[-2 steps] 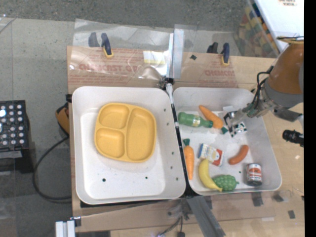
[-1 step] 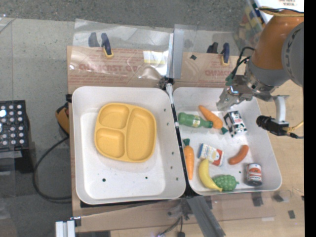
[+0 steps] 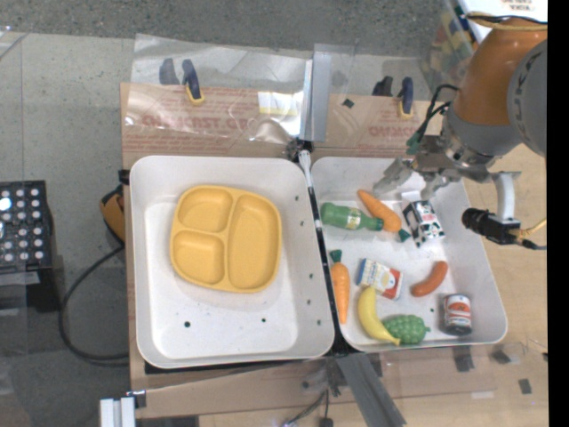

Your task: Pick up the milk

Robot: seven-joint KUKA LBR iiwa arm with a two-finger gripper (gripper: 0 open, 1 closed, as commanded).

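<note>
The right bin (image 3: 494, 314) is crowded; its barest floor lies along the far rim, under the arm. The left bin (image 3: 142, 265) holds a yellow divided plate (image 3: 227, 238), with bare floor around it. The pincer (image 3: 412, 185) hangs over the right bin's far part, fingers spread, nothing between them. The milk (image 3: 379, 277), a small carton with red and blue print too small to read, lies mid-bin, nearer the camera than the pincer and well apart from it, between a carrot (image 3: 341, 292) and what looks like a sausage (image 3: 430, 278).
</note>
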